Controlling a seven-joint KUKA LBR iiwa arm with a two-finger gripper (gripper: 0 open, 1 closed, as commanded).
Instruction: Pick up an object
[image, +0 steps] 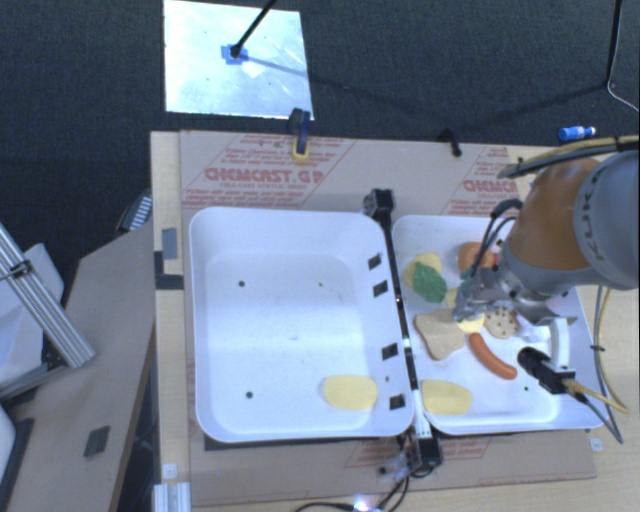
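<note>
Objects: right bin (575, 420) six, left bin (270, 225) one | fingers (470, 312) state unclear

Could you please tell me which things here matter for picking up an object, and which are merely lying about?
Job:
hand
right bin
broccoli
toast
sausage
cookie
yellow chip

Lying about:
left bin
foil sheet
blue marker

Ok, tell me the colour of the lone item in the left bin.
Pale yellow item, clearest in the camera view.
</note>
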